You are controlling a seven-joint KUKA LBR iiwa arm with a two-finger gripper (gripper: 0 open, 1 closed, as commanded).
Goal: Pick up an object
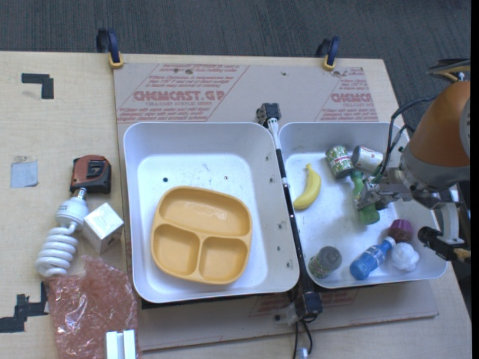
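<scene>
While I scan from the left, I see the yellow tray (200, 234) alone in the left bin (142, 200), then the banana (307, 186), the blue bottle (372, 258) and the cans in the right bin (299, 137). My gripper (368, 193) sits low over a green object (367, 214) there; I cannot tell its state. I judge nothing lifted yet: grasp and raise remain.

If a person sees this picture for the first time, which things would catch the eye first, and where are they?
Probably the yellow divided tray, which lies alone in the left bin. Next, the banana near the left wall of the right bin, then the arm's orange band at the right, above a cluster of small items.
</scene>
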